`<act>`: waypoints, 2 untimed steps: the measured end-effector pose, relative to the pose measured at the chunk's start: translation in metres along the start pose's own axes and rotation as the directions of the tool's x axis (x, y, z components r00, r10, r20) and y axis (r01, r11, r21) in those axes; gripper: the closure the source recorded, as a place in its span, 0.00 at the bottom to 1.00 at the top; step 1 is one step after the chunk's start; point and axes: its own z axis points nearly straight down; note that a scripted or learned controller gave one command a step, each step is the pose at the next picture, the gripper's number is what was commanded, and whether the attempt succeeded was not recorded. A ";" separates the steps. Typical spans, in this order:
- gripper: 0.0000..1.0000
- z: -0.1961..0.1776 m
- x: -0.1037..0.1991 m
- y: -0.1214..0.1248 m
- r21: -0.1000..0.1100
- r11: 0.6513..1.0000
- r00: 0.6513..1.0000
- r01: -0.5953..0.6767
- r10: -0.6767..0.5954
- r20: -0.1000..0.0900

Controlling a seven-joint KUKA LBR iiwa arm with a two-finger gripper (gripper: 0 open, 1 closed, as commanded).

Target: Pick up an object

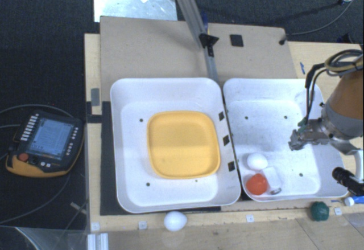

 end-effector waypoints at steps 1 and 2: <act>1.00 -0.050 -0.005 0.010 0.000 1.000 1.000 -0.001 0.001 0.000; 1.00 -0.110 0.001 0.014 -0.001 1.000 1.000 0.000 0.000 0.000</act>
